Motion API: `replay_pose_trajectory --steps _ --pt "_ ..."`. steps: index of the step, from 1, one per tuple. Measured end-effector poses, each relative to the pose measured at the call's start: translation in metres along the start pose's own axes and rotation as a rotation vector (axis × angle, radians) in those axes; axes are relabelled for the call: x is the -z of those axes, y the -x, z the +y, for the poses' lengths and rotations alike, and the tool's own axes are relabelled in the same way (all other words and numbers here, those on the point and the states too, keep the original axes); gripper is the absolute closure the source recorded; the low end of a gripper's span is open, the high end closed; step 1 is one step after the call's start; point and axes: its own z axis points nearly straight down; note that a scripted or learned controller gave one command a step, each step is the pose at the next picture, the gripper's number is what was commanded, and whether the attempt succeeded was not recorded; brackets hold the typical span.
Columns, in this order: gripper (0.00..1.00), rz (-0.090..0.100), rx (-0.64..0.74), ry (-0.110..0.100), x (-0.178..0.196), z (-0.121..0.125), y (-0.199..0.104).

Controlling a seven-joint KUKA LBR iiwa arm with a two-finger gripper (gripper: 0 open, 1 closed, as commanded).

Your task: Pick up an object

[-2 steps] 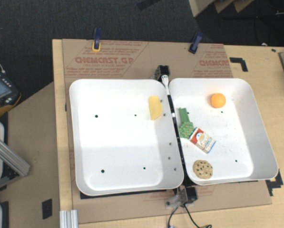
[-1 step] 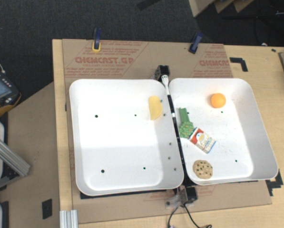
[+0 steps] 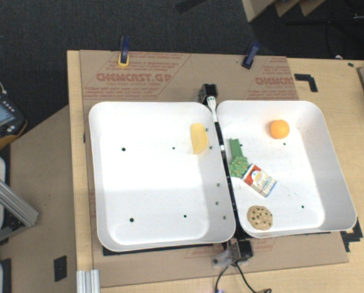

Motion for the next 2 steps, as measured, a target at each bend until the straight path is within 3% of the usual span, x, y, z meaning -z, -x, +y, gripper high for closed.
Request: replay_pose_trajectory --steps 2 --pt "1.00 -0.005 0.000 0.009 0.022 0.002 0.001"
